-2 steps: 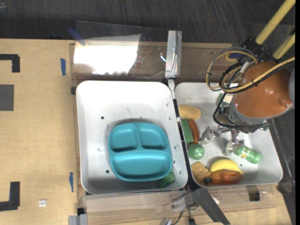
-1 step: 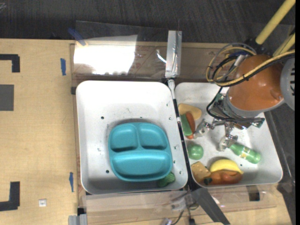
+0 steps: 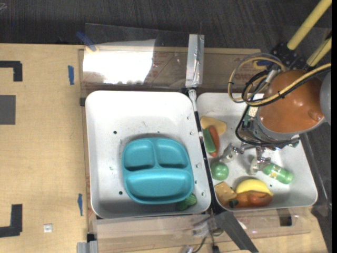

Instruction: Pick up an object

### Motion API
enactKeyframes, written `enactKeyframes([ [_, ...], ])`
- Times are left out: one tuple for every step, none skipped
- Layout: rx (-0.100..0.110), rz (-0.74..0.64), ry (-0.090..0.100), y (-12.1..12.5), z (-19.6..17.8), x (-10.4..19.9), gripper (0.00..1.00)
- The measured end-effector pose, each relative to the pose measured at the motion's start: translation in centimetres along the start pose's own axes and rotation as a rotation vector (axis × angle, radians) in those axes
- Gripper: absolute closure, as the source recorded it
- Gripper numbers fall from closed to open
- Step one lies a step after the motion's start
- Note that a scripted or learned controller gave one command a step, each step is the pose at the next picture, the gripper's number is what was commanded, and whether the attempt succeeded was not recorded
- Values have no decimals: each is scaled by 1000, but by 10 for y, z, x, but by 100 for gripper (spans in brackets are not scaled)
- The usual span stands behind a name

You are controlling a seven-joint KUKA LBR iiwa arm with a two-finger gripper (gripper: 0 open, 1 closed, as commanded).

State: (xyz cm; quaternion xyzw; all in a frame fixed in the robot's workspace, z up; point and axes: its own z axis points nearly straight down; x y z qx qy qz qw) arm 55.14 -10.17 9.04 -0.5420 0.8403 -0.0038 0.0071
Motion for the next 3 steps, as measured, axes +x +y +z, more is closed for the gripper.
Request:
enactKeyframes([
  [1,-21,0,47,-1,23,0],
  [6,-6,-1,60,-2,26,0],
  [9,-174,-2,61,-2,23,0],
])
